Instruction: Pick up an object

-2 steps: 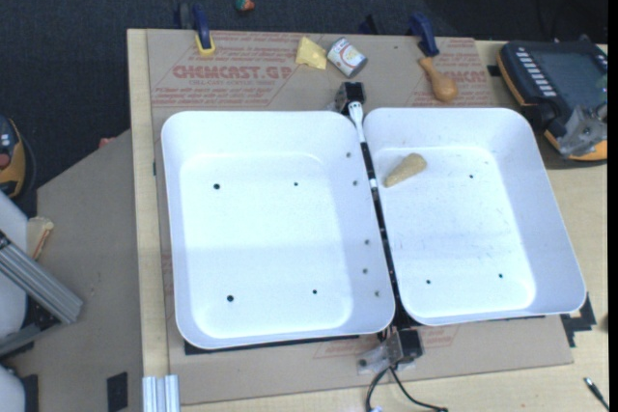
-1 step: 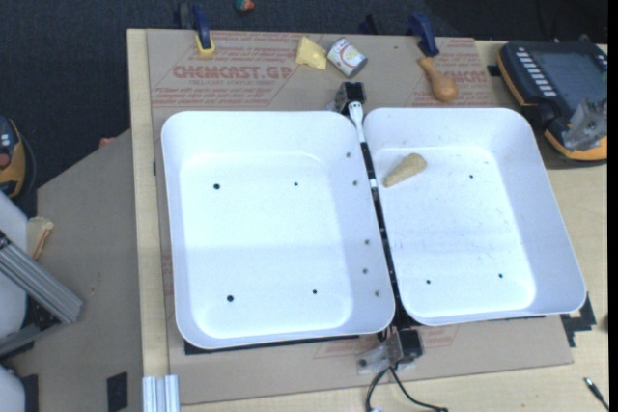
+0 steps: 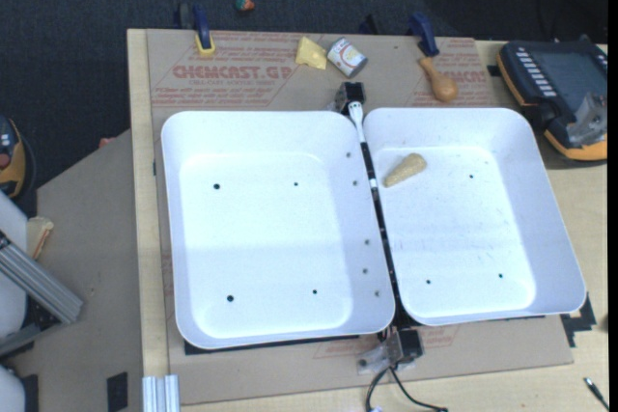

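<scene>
Cables (image 3: 391, 381) trail at six o'clock below the bins; aim squarely over the tan lump (image 3: 405, 169) at the right bin's (image 3: 541, 207) ten o'clock, near the divider; the claw's state I cannot tell.

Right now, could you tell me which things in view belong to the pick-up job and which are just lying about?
Belongs to the job:
- tan bread-like piece, lying in the right bin near its far left corner
- left bin

Just lying about, on the board beyond the bins:
- yellow wedge
- small white box
- wooden-handled tool
- blue clamps
- handheld control pendant, off to the right
</scene>
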`<state>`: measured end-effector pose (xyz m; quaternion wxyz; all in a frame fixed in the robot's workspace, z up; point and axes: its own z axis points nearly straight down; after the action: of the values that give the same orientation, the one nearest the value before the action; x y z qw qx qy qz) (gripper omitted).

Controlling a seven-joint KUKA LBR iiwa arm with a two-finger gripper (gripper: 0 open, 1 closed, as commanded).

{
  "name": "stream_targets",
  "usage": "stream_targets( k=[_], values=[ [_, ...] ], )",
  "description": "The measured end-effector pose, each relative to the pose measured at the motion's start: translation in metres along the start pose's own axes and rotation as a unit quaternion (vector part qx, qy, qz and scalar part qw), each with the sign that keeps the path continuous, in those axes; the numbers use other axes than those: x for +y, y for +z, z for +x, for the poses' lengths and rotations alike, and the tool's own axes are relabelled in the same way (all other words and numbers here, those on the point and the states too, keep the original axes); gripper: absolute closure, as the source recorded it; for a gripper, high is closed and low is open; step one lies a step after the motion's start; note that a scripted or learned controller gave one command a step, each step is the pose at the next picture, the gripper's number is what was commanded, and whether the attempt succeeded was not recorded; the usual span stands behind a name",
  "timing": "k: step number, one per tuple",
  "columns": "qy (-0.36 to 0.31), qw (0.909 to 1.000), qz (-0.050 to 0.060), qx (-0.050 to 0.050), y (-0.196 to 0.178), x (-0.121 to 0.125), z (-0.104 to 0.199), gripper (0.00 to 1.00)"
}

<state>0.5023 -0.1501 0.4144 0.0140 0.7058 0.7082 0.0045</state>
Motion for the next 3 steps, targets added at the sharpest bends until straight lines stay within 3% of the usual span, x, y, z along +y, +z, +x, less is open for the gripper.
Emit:
stream_targets(
  k=[1, 2, 3],
  values=[
    [0.001, 0.9998, 0.020, 0.009, 0.118, -0.028, 0.042, 1.00],
    [0.007, 0.9999, 0.009, 0.002, 0.047, -0.025, -0.066, 1.00],
    [-0.003, 0.9998, 0.019, 0.010, 0.166, 0.003, 0.042, 1.00]
  ],
)
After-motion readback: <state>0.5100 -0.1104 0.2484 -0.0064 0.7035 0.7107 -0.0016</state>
